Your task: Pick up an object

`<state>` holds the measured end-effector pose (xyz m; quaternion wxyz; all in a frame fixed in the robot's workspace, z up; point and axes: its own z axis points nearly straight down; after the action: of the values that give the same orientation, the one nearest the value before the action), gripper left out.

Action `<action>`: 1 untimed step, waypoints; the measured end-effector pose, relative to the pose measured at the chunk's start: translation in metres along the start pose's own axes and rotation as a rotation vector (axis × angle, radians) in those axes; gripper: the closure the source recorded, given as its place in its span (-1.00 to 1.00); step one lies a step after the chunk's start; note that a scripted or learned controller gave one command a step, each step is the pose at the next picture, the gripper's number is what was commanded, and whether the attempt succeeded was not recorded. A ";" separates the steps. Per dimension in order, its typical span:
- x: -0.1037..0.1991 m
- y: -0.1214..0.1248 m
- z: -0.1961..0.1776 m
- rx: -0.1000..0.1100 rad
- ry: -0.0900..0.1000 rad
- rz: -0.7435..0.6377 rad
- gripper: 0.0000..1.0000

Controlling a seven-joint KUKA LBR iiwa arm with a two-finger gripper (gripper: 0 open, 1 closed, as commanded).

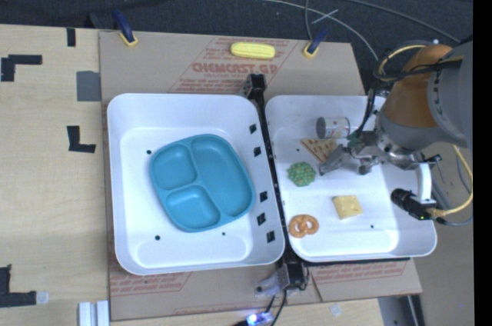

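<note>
Faintly, red "CHEMCAST" on cardboard (223,69)

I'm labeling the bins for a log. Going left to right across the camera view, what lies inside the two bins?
Blue divided plate → pretzel and green broccoli piece, level with each other → small can → yellow cheese cube.

The grey arm (419,109) reaches leftward, its hand (332,160) low.
</note>
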<state>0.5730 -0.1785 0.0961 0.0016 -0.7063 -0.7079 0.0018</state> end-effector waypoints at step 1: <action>0.000 0.001 0.010 -0.005 -0.002 0.001 -1.00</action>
<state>0.5737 -0.1783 0.0858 -0.0008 -0.7065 -0.7077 0.0007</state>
